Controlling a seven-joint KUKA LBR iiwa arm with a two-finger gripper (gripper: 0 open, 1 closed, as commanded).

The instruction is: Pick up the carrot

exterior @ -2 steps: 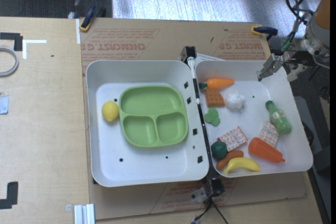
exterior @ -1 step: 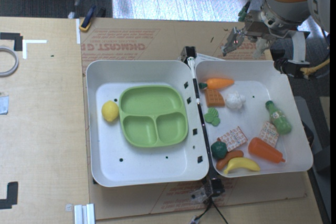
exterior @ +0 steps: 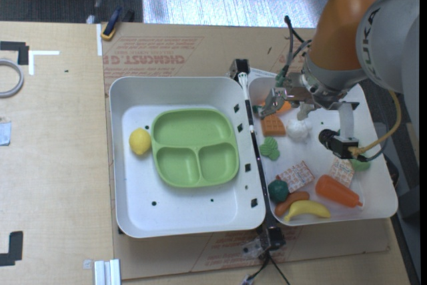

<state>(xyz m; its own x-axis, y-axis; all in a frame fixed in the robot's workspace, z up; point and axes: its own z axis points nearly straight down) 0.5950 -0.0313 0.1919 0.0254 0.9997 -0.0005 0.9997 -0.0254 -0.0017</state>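
Observation:
The carrot (exterior: 338, 191) is a stubby orange cone lying near the front right corner of the right bin (exterior: 380, 205). My gripper (exterior: 275, 102) hangs low over the back left part of that bin, well away from the carrot and behind it to the left. A small orange piece (exterior: 285, 105) shows right beside the gripper. The arm's grey and orange body hides the bin's back right area.
In the right bin lie an orange waffle square (exterior: 272, 125), a white lump (exterior: 298, 129), broccoli (exterior: 269, 148), two checkered packets (exterior: 297, 175), a dark green pepper (exterior: 278, 190) and a banana (exterior: 308, 210). The left bin (exterior: 120, 163) holds a green divided plate (exterior: 195, 147) and a lemon (exterior: 139, 141).

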